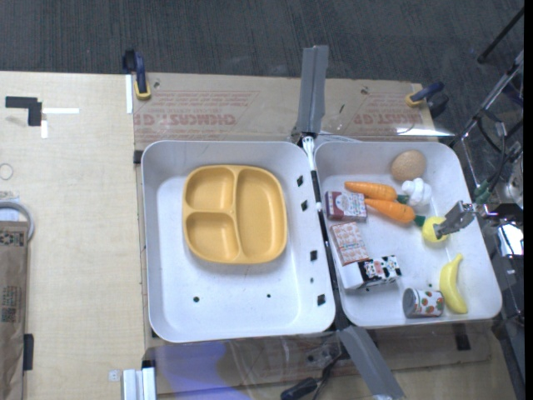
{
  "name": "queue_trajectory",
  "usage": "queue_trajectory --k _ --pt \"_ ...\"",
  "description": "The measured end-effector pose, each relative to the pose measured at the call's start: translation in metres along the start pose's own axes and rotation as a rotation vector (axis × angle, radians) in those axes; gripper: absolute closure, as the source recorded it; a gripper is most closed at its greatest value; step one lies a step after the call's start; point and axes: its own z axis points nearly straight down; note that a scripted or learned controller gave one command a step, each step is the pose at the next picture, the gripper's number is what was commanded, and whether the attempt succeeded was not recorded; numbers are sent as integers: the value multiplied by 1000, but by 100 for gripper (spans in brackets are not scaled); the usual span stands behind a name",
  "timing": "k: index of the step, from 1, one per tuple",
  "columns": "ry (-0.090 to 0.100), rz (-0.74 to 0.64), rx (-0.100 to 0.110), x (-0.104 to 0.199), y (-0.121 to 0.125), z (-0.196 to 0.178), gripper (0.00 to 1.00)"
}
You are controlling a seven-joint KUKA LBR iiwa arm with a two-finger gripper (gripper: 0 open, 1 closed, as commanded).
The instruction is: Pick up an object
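Dark grey floor lies behind a pale wooden bench [67, 223] bearing two white bins side by side. Gripper [450, 222] sits low over the right bin [475, 302], near its right wall, coming in from the right; fingers [456, 216] close together at a small yellow lemon [430, 232]. Cannot tell whether the lemon is actually pinched or only touched.

Just left of the lemon: two carrots [381, 200], lying side by side at a slant, with a white piece [416, 192] touching their right ends. Brown egg-shaped object [408, 165] above that, near the back wall. Banana [452, 283] below the gripper, along the right wall. Small can [422, 302] just left of the banana's lower end. Three small cartons [348, 242] on the bin's left side, one cow-patterned.

Left bin [166, 307] holds a yellow divided plate [236, 214], three compartments, flat, toward the back. Cardboard [275, 107] lies behind both bins, with clamps at its corners.
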Motion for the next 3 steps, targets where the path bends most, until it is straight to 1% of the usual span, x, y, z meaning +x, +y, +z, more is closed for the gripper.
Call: queue_trajectory --k 1,2,3 --pt "0 -1 0 -17 75 86 0" --pt "0 -140 -2 8 90 150 0" --pt "2 -138 3 7 89 143 100"
